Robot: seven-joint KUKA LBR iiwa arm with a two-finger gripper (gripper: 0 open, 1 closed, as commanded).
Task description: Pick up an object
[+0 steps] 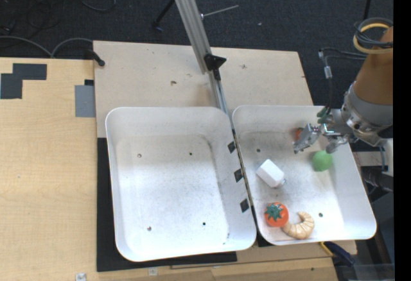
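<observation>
My gripper (321,140) hangs over the far right part of the right bin (347,222), reaching in from the right. Its two grey fingers (307,138) stand open, apart from each other, with nothing between them. A green ball (322,160) lies just in front of the fingers, on the bin floor. A small red object (299,133) shows partly behind the left finger. A white block (270,172) lies tilted near the bin's middle. At the bin's front a red tomato (276,214) with a green top sits next to a tan croissant (299,225).
The left bin (128,138) stands beside the right one, with a row of black clips (238,174) on the shared rim. A slanted aluminium bar (192,23) rises behind the bins. Cables lie on the dark floor beyond.
</observation>
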